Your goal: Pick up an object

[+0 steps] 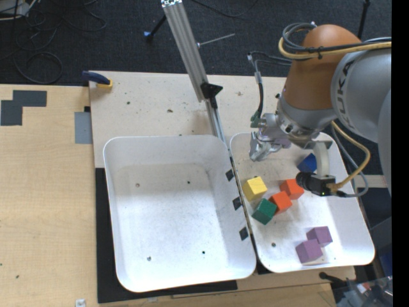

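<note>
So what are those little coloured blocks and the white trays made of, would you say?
The yellow block, green block and purple blocks look like painted wood or plastic: flat matte colour, crisp edges; I can't tell which. The right bin and left bin look like moulded plastic: smooth, rounded corners.

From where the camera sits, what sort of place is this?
Probably a robotics lab. A robot arm reaches over two white bins on a bench; coloured blocks lie in the right one, and cables trail across the dark floor.

Bins (pixel 166 280) smooth white plastic; bench (pixel 45 190) matt pale wood; tool (pixel 262 147) bare metal.
</note>
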You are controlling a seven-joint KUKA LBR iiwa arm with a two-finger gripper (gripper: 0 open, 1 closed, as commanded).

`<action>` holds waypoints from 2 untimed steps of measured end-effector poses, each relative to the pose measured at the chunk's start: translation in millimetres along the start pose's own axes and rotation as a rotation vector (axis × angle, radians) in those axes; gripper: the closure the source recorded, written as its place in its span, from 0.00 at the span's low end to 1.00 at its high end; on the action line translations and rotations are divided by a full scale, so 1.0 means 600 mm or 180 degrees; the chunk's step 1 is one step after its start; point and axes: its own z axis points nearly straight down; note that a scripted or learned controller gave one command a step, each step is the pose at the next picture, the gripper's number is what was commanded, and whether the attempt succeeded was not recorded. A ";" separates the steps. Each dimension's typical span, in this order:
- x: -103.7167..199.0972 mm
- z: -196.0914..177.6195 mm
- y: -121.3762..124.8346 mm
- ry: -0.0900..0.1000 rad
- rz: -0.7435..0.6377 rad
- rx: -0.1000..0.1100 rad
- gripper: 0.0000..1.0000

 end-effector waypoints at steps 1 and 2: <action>0.103 0.007 -0.021 0.0001 -0.0006 0.0002 1.00; 0.190 0.024 -0.038 -0.0002 -0.0002 0.0003 1.00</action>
